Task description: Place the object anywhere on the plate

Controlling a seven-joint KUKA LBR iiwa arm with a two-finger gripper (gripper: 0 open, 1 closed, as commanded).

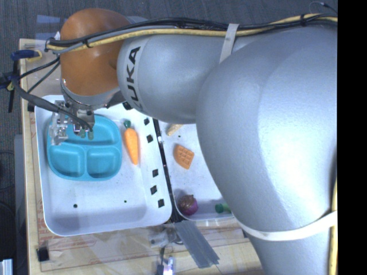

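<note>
Carrot: orange, tapered, lying flat on the floor of the left bin, just beside the right edge of the blue plate but not on it.
Carrot's long axis: roughly parallel to the plate's right edge, with the green stub at the far end and the narrow tip toward the near end.
Plate: blue, divided into one long far compartment and two smaller near ones; nothing lies in the near pair that I can make out.
Gripper: hanging over the plate's far-left corner, above the long compartment, under the orange band of the arm.
Gripper state: metal fingers point down at the plate; how far apart they stand is too cluttered to read, and I cannot tell whether anything is between them.
Key relation: taken from the plate, the carrot is off its right side while the gripper is over its left end, so the whole plate lies between claw and carrot.
Judged next need: travel across the plate to its right edge, then close across the carrot's short width.
Other things: a waffle-like orange piece and a dark round fruit lie in the right bin, well right of the plate.
Risk, as a guess: the carrot may roll against the bin divider when pinched.
</note>
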